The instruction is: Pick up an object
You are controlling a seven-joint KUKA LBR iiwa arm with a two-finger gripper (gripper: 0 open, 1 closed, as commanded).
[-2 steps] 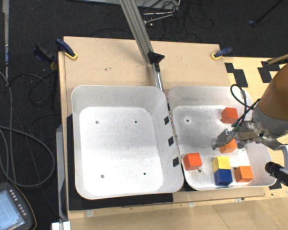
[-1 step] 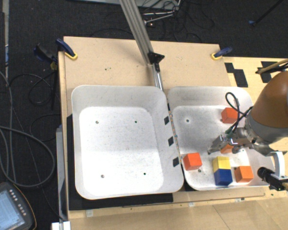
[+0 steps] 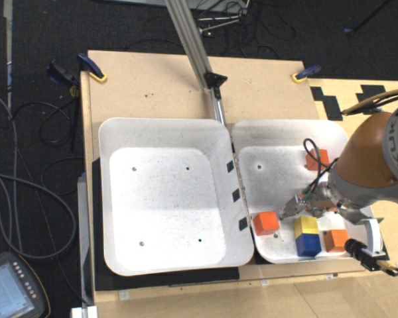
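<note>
The gripper (image 3: 304, 206) hovers low by the yellow-and-blue block (image 3: 307, 235), probably lining up; its opening I cannot tell.

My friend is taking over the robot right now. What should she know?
Tool: low in the right bin, above the blocks; whether it is open or shut is unclear.
Things: all in the right bin. Orange block by the left wall; yellow block touching a blue block; another orange block to their right; one more orange block farther back.
Done: nothing visibly lifted.
Left: grasp one block and raise it. The left bin is not involved.
</note>
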